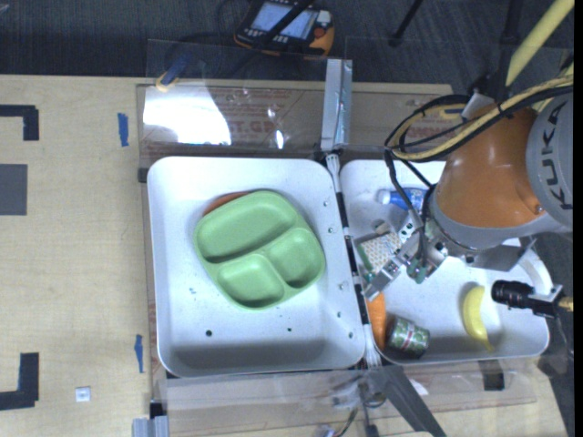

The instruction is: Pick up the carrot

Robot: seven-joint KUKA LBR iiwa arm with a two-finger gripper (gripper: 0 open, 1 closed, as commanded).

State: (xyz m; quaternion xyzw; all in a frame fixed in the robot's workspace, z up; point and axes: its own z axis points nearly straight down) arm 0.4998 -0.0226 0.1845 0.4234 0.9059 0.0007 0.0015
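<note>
The carrot [376, 315] is a short orange piece lying in the right bin [519, 344] against its left wall, near the front. My gripper [390, 269] hangs low over the left part of that bin, just above and behind the carrot, with its tip pointing down-left toward the wall. Nothing orange shows in the gripper. The arm's orange band and grey wrist cover the bin's back right part.
A green can [407, 337] lies right beside the carrot. A yellow banana [475, 313] rests to the right. A patterned packet [373, 248] and a blue item [401, 197] lie behind the gripper. The left bin [173, 244] holds a green divided plate [260, 247].
</note>
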